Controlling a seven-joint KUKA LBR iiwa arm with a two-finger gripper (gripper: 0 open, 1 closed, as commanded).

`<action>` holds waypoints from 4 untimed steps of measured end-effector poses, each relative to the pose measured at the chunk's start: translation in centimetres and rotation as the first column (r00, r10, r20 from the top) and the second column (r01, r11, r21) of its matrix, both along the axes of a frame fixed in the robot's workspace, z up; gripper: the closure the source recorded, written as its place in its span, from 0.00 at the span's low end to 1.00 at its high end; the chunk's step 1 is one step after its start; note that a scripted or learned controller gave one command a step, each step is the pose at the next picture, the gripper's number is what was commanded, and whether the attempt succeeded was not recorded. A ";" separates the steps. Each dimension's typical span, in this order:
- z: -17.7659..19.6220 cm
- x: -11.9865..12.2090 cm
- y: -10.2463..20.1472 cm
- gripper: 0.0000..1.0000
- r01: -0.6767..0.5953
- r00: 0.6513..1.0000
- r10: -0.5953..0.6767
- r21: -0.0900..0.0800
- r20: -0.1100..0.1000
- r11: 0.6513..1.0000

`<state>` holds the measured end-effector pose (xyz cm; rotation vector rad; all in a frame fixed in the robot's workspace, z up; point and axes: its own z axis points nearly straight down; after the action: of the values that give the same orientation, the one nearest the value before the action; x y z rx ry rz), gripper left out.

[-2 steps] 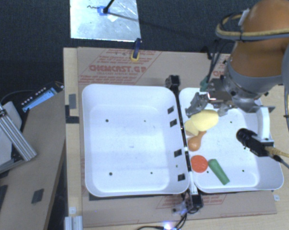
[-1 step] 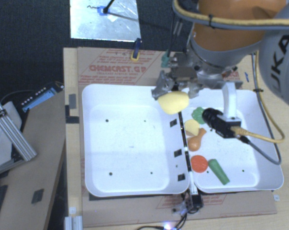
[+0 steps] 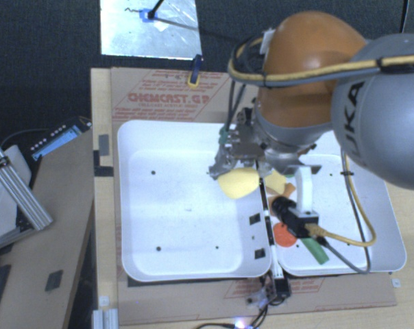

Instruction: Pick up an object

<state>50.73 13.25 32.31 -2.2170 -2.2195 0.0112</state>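
You are looking down on a tan, matte table [image 3: 63, 204] set against a dark cloth backdrop. At the far edge lies a shiny, crinkled silver sheet [image 3: 138, 26]. At the left stands a ribbed aluminium frame rail [image 3: 18, 194].

A flat brown cardboard sheet with red printed lettering [image 3: 166, 98] covers the middle of the table. It carries two shallow bins of smooth white plastic with rounded corners, side by side and touching along their inner walls. The left white bin [image 3: 166, 204] has a few small dark dots on its floor.

The thing for you to pick, a pale yellow, smooth, rounded object [image 3: 238, 182], lies in the left bin against its right wall.

The glossy grey arm [image 3: 378, 129], with its bulging orange band [image 3: 306, 53], comes in from the right over the divide between the bins. Its metal gripper [image 3: 222, 164] sits at the upper edge of the yellow object. You cannot tell whether it is open, closed or touching the object.

In the right white bin [image 3: 371, 218], near its left wall, you see a smaller pale yellow piece [image 3: 277, 181] just across the divide from the rounded object. Closer to the near edge lie a flat orange round piece [image 3: 282, 236] and a short green stick [image 3: 317, 251], tilted and just beside it.
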 end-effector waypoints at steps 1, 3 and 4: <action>12.8 -1.4 1.8 1.00 -0.006 1.000 0.006 0.008 0.023 1.000; 18.2 4.5 5.7 1.00 0.001 1.000 -0.001 0.003 0.015 1.000; 21.4 7.7 -8.1 1.00 0.014 1.000 -0.014 -0.002 0.015 1.000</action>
<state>58.43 5.10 53.71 -2.2416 -2.2124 -0.0030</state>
